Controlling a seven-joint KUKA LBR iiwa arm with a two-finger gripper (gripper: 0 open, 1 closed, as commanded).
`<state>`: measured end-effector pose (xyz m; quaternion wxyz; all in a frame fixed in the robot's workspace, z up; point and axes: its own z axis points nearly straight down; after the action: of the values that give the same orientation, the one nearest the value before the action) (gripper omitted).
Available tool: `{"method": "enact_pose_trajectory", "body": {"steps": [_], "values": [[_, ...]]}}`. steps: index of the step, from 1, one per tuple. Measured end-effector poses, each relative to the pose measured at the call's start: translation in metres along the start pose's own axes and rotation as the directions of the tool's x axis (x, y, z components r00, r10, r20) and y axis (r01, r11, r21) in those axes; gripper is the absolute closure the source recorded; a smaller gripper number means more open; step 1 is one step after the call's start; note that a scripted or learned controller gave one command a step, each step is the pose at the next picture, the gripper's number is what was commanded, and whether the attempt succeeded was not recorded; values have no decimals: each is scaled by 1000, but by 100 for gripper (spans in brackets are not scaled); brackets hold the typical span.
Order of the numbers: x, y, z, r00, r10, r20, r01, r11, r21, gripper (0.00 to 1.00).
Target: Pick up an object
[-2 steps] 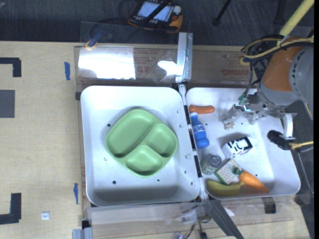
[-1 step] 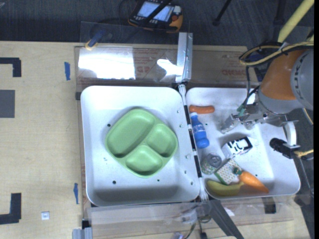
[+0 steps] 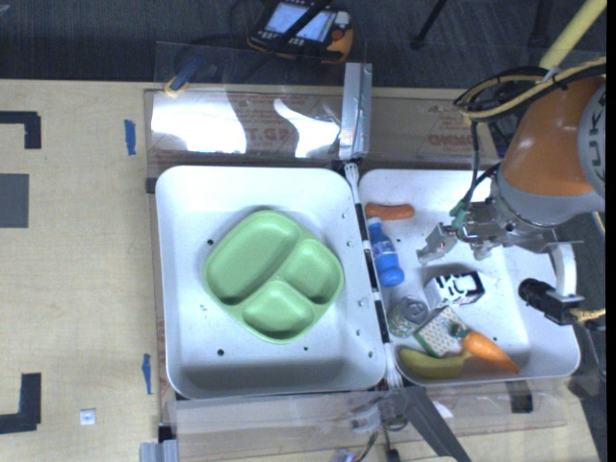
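- Objects for picking all sit in the right bin (image 3: 553, 349); the left bin (image 3: 183, 258) carries a green divided plate (image 3: 274, 272).
- We see a blue bottle (image 3: 387, 258) by the divider: light, stiff, probably slick, best pinched across its body.
- Further right, a banana (image 3: 428, 362) and a carrot (image 3: 486, 350) lie at the near edge: toy-like, we judge, and easy to grasp mid-length.
- Our gripper (image 3: 452, 239) hovers above the bin, holding nothing; jaws open or closed, we cannot tell.

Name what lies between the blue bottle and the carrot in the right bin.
In the camera view, between the blue bottle and the carrot lie a small round metal piece and a speckled green packet, which the carrot touches.
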<state>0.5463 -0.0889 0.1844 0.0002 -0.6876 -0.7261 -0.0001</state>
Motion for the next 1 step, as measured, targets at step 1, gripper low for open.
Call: {"method": "enact_pose_trajectory", "body": {"steps": [1], "values": [[-19,61,97,981,-194,6,194,981,-8,0]]}}
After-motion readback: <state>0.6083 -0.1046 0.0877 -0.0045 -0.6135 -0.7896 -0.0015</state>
